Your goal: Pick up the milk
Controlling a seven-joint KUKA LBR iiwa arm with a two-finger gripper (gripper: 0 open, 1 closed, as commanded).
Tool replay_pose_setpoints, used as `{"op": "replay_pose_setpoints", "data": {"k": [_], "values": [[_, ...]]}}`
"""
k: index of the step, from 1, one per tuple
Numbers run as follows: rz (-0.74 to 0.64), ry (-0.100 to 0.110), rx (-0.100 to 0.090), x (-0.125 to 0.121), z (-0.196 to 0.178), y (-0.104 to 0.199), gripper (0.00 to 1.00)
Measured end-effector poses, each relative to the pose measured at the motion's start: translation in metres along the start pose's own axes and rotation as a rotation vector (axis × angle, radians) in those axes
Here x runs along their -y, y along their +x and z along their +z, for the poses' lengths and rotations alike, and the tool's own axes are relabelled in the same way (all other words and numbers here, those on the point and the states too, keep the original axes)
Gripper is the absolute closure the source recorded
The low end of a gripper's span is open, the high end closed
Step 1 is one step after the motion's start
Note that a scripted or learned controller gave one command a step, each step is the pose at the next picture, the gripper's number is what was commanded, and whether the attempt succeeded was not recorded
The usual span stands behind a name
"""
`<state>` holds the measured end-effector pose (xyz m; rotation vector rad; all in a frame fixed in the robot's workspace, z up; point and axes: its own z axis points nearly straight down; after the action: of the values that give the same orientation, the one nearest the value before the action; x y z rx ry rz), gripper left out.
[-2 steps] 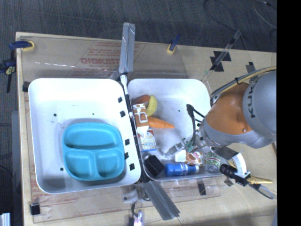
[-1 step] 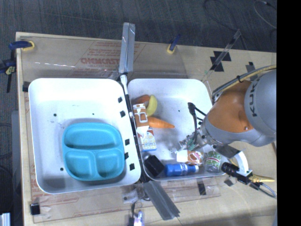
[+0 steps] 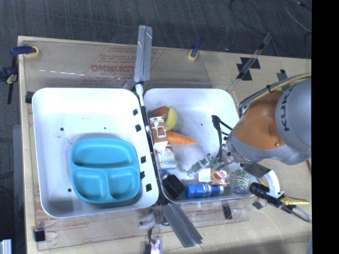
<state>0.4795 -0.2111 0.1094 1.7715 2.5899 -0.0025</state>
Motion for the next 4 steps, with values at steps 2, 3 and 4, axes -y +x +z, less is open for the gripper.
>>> {"op": "replay_pose_setpoints", "data": {"k": [2,3,4], "values": [[-0.005,-0.001,0.003,-0.0011,-0.009,-0.0008,0.0],[-0.01,-0.002,0.006,-0.0022,-0.0179,-0.0016,1.0],[-0.01,-0.002,0.006,-0.0022,-0.018,-0.0016,0.0]]}}
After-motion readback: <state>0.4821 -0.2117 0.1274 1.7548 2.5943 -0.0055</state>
